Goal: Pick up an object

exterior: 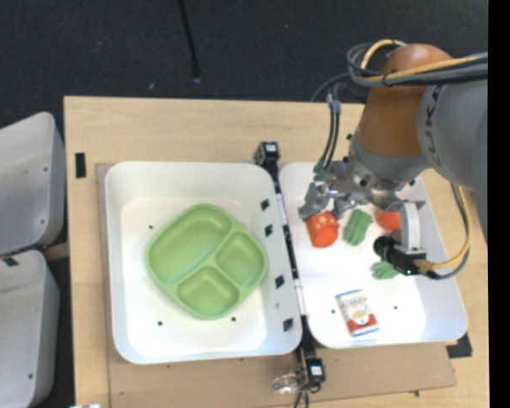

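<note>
Your arm (408, 100) was bent down over the right bin (433, 313), gripper (333, 201) hanging just above the orange toy (323, 229), fingers looked spread apart

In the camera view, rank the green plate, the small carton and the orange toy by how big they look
1. Green plate, by far the largest.
2. Small carton.
3. Orange toy, only a little smaller than the carton, so those two are close.

Robotics lab: wooden bench (195, 113) bearing two white bins (119, 228), cabled industrial arm (408, 109), dark carpeted floor (153, 32).
</note>
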Available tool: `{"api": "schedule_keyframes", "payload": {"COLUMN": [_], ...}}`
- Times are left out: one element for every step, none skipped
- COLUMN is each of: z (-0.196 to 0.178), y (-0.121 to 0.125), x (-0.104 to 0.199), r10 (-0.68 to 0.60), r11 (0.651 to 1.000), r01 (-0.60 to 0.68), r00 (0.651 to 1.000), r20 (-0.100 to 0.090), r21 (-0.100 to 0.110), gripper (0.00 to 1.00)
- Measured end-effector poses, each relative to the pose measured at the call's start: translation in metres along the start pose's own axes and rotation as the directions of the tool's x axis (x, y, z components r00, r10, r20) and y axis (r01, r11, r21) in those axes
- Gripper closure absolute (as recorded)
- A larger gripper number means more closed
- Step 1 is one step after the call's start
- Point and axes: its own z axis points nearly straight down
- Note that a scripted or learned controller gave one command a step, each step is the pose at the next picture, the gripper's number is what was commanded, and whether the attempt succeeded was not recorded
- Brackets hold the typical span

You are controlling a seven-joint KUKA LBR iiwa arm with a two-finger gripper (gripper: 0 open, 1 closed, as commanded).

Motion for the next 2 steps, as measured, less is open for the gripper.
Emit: {"api": "schedule_keyframes", "payload": {"z": [0.002,0.004], "y": [-0.003,-0.014], "x": [0.043,0.101], "r10": [-0.001,-0.001], "r11": [1.0,1.0], "r01": [0.001,0.001], "r00": [1.0,1.0], "r20": [-0.001,-0.001], "r21": [0.0,0.002], "gripper": [1.0,1.0]}}
